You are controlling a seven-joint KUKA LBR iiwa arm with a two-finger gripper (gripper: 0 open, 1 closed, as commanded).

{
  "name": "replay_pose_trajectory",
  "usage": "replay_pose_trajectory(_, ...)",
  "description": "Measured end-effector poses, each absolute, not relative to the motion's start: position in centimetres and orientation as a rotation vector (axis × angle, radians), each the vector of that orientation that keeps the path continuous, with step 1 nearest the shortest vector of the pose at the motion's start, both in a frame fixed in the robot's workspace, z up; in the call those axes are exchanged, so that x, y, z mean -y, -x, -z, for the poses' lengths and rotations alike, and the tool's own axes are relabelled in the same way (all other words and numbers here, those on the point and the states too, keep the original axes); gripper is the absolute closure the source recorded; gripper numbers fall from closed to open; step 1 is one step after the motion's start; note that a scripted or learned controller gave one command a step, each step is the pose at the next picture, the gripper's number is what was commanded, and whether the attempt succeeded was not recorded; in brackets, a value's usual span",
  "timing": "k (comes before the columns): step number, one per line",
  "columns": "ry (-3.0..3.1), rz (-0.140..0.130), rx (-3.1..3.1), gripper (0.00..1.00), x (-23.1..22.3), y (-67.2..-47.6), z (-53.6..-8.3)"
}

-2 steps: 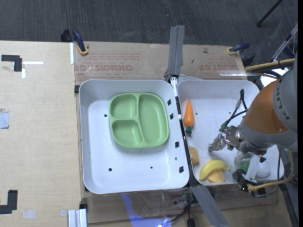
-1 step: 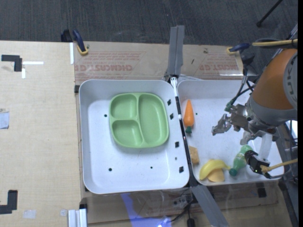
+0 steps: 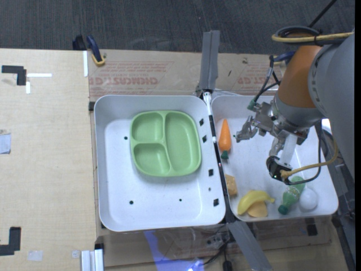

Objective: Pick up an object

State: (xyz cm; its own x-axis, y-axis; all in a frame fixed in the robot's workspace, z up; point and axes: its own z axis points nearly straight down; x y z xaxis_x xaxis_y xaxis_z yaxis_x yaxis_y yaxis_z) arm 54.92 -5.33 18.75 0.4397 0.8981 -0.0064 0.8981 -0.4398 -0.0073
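So you're on the approach — jaws spread, gripping nothing, above the bin (image 3: pixel 251 165); carrot (image 3: pixel 225 135) at their nine o'clock — shift over, then descend.

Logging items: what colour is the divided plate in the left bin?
The divided plate is light green; camera view.

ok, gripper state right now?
Gripper: open or closed cannot be told; it hovers over the right bin, beside the carrot.
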Motion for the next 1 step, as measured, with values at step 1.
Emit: replay_pose_trajectory(1,2.511,-0.008,1.882,0.0,13.33,-55.08,-8.88)
